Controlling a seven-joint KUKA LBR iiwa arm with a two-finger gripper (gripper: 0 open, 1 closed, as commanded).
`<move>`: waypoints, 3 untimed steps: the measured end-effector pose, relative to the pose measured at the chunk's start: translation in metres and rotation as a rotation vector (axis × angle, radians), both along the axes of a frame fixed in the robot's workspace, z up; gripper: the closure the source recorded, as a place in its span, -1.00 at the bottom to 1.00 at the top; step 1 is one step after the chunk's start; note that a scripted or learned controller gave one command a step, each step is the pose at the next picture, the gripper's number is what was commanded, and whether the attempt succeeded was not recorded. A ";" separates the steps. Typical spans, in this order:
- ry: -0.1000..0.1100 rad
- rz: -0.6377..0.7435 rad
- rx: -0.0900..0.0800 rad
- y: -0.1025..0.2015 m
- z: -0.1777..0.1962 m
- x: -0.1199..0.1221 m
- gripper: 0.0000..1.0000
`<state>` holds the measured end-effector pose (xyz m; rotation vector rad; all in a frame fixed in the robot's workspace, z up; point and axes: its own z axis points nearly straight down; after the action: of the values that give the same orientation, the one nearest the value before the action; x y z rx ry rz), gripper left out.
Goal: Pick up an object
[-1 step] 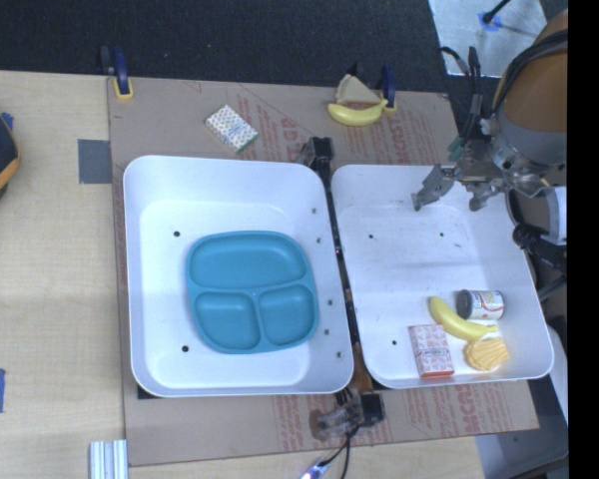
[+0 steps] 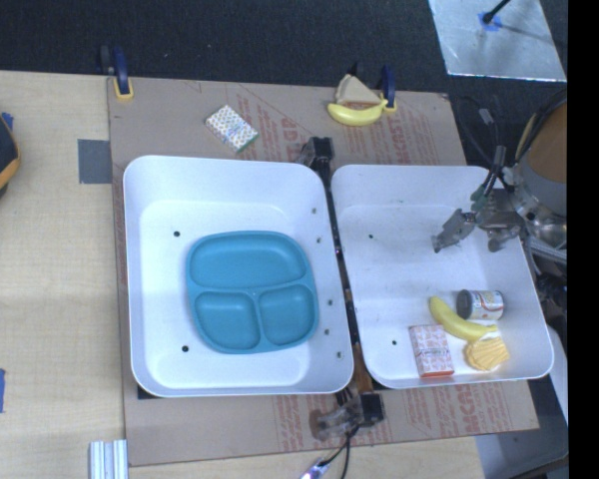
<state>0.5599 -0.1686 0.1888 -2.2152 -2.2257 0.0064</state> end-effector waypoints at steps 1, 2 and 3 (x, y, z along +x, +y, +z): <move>0.000 0.000 0.002 -0.012 -0.054 -0.053 -1.00; -0.025 -0.001 -0.013 -0.007 -0.077 -0.067 -1.00; -0.030 0.003 -0.018 -0.010 -0.064 -0.066 1.00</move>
<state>0.4943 -0.1784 0.1248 -2.2366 -2.2529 -0.0068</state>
